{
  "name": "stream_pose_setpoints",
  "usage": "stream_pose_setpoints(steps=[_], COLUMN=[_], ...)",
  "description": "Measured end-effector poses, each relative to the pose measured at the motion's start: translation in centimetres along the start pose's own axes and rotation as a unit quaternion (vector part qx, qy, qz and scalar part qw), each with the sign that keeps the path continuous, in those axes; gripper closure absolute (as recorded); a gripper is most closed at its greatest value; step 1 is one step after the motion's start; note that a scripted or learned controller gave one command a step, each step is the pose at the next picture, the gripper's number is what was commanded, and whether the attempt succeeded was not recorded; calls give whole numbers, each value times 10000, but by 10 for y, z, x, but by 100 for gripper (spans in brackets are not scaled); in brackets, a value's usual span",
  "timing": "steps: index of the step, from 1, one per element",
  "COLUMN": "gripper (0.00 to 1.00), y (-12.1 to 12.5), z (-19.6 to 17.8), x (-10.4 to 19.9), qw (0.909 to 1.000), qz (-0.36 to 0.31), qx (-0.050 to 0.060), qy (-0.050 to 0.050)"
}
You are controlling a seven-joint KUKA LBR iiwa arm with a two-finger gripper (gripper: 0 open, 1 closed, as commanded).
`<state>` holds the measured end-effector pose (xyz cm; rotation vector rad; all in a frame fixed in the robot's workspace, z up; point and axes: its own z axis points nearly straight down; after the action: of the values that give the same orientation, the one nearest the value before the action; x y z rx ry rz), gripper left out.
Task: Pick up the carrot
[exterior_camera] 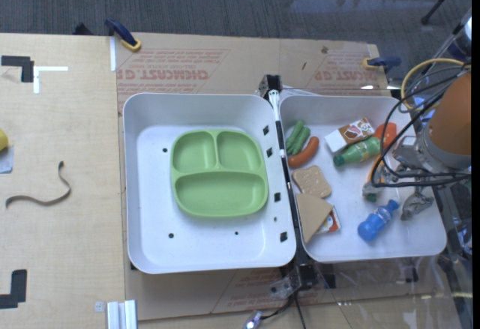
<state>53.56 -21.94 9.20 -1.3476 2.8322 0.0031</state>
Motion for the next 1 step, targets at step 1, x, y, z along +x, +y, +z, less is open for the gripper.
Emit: stream_pose_setpoints(steps=[1], gripper=[0], y=[-69], z=[4], x=[-55], qw=[9995], qz=[-290], qx=[-104], qy=[67])
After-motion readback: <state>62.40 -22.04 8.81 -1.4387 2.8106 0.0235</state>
